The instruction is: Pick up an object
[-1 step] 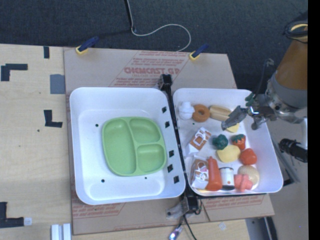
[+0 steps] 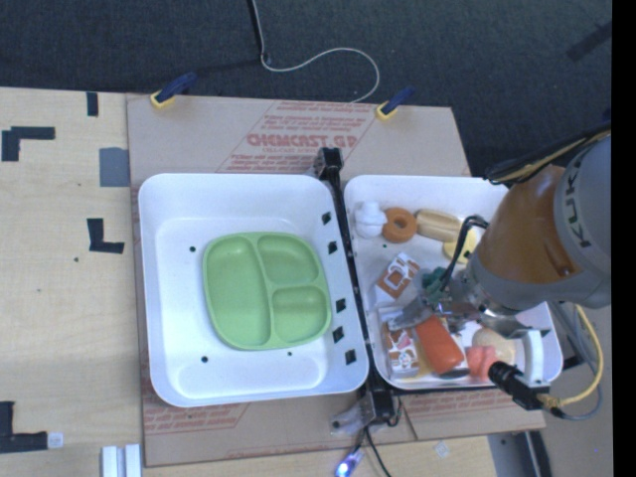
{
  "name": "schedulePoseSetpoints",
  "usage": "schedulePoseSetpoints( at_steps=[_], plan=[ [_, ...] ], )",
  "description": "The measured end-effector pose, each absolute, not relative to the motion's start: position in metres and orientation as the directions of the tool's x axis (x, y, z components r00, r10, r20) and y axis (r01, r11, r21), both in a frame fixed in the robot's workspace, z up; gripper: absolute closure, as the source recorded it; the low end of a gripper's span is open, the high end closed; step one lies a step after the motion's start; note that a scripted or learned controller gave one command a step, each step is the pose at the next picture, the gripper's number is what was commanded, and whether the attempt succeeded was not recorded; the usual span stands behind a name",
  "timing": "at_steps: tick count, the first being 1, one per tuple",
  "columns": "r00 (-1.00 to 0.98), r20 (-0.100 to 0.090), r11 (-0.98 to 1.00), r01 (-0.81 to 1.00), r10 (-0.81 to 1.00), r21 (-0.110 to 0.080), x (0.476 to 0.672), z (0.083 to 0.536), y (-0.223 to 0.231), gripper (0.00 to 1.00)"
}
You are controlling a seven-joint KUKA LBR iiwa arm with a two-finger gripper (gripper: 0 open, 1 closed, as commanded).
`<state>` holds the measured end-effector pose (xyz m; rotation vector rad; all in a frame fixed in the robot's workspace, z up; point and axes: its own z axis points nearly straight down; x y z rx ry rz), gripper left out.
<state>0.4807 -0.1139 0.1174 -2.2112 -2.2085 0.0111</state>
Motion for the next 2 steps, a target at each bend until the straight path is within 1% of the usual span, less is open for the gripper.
schedulePoseSetpoints(
  at_steps=[1,2],
  plan=[
    [-0.001,0.003,0.001,1.0,1.0,-0.003,0.485,0.135,-0.115,1.0],
    [-0.011,0.003,0.011,1.0,1.0,0.017,0.486,0.356,-0.013,1.0]
  ],
)
